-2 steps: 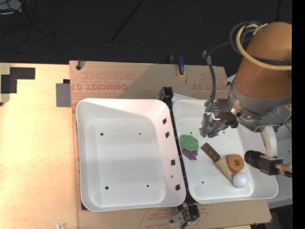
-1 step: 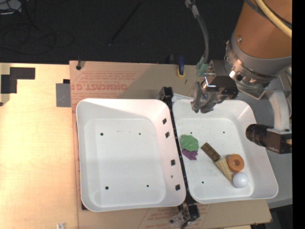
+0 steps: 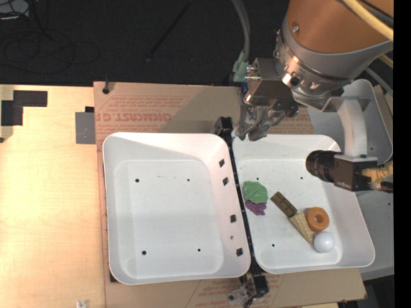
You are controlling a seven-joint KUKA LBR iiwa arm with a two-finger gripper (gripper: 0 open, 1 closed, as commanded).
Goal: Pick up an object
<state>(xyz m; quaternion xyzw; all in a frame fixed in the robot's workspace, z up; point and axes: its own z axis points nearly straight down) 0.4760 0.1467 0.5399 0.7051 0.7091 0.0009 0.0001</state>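
At the right bin's (image 3: 359, 252) far-left corner we see the gripper (image 3: 252, 131), finger state unclear to us, with the green object (image 3: 254, 191) just nearward of it.

A pale wooden bench (image 3: 45, 197) bears cardboard (image 3: 160, 111), apparently, under two white bins (image 3: 115, 262).

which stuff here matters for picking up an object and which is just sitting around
For the job:
- gripper
- green leafy piece
- purple piece
- brown rectangular block
- orange ring
- tan cone
- white ball

Just there:
- left white bin
- brown cardboard sheet
- black clips
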